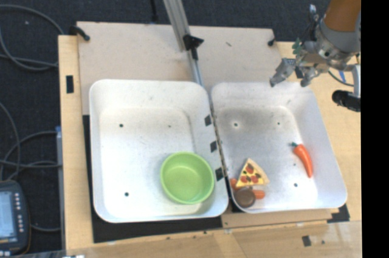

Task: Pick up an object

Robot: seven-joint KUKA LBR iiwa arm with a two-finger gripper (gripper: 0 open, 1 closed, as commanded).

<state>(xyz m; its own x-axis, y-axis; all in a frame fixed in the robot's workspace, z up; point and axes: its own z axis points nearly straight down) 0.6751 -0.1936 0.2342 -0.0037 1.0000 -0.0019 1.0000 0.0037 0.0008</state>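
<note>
end effector (290, 76) hovers spread and unladen at right bin's far rim; small orange plastic carrot (303, 159) lies nearer the camera, long axis slanting.

Colours across the two bins

The left bin (121, 105) is white with grey scuffs and holds a lime-green bowl (186, 177). Right of that bowl, the right bin (316, 123) is white, grey-smudged too. In it lie an orange carrot (303, 159), a yellow pizza slice (251, 173) dotted red, and a brown disc (245, 196). The surface (134, 50) is pale tan.
</note>
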